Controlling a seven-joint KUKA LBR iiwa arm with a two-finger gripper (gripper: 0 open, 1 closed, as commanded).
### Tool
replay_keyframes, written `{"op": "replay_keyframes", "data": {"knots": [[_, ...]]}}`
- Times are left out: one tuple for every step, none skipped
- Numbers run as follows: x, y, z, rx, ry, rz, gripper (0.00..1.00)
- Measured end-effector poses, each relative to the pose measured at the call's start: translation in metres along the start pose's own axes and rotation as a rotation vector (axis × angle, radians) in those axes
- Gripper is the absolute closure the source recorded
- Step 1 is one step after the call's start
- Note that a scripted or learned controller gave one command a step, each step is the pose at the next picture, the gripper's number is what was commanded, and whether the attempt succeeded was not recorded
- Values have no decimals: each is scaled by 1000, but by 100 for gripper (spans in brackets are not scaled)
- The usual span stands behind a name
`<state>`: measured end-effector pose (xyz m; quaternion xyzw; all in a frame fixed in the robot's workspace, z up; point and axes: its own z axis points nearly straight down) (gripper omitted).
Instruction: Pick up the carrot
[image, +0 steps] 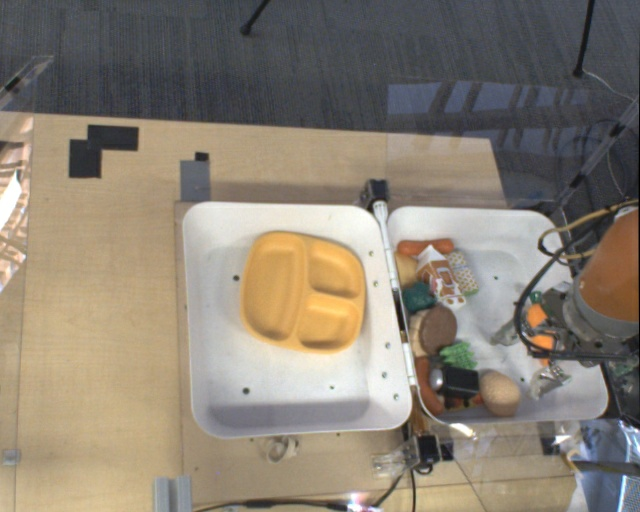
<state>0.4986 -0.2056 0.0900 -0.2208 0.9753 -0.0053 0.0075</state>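
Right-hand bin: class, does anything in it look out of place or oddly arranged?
Yes. The toy food is heaped against the right bin's left wall, pieces overlapping rather than spread out. An orange piece lies apart beside the gripper, possibly the carrot. The yellow tray sits slightly askew.

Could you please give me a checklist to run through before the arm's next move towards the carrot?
1. Gripper over the right white bin: ok.
2. Small orange piece beside the gripper is the carrot: cannot tell.
3. Anything held: cannot tell.
4. Orange-red long item at that bin's far left, uncovered on top: ok.
5. Yellow divided plastic plate in the other bin, away from the arm: ok.
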Motion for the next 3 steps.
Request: {"op": "replay_keyframes", "data": {"knots": [[-5,-1,1,-7,-1,-226,0],[-10,-3,-13,3,-12,-227,100],[-14,-4,-25,9,-21,-228,100]]}}
